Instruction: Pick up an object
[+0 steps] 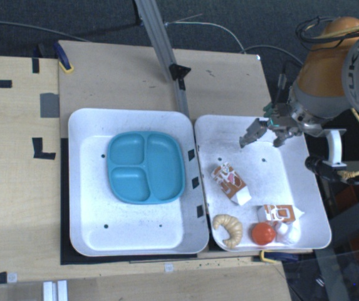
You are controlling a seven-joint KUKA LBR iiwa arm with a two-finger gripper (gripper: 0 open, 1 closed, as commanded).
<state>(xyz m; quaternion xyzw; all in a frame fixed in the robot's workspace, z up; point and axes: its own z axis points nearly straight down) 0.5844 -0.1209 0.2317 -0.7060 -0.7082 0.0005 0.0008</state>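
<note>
Above right bin (304,187), hand (266,137) (spread, unladen)

— Where is your arm?

— My arm (329,61) comes in from the right, its orange band bulging at the upper right, above the far right corner of the right bin (304,187). The grey wrist sits just below the band.

— And your gripper?

— My gripper (268,137) hangs over the far end of that bin, near its back rim. My two fingers (252,134) are spread apart, slanting down and outward, with nothing between them.
</note>
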